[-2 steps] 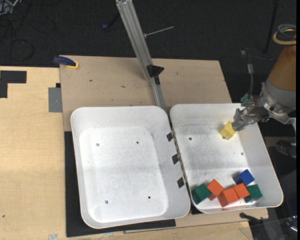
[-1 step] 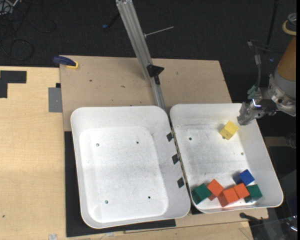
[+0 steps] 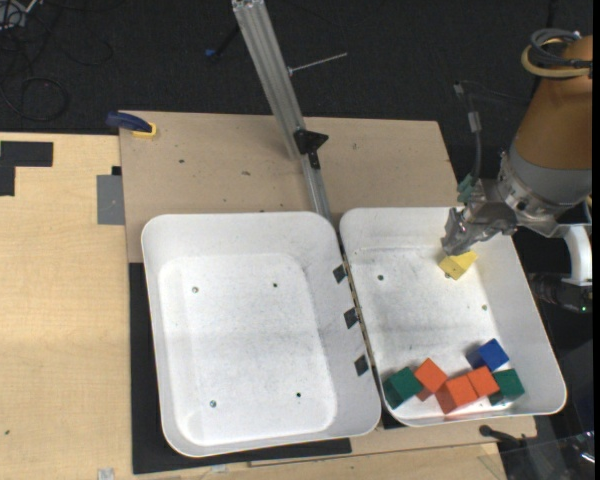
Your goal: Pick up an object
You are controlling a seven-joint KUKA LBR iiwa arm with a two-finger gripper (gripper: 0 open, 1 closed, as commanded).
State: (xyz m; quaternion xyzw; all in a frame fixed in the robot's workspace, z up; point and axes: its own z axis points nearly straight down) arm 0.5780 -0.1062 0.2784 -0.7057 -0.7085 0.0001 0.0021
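Note:
My gripper [image 3: 458, 250] hangs over the back part of the right bin [image 3: 540, 318], reaching in from the right. A small yellow block [image 3: 458, 265] sits tilted at its tip, and the narrow fingers look shut on the block's top edge. Several more blocks lie clustered in the bin's front corner: a blue one [image 3: 492, 353], two orange ones [image 3: 431, 375] [image 3: 460, 390] and two green ones [image 3: 403, 385] [image 3: 508, 384].
The left bin [image 3: 170, 268] lies beside the right one, joined by black clips [image 3: 349, 316]. A slanted aluminium bar [image 3: 280, 88] rises behind the bins. A blue and yellow clamp [image 3: 132, 123] lies at the bench's far left corner.

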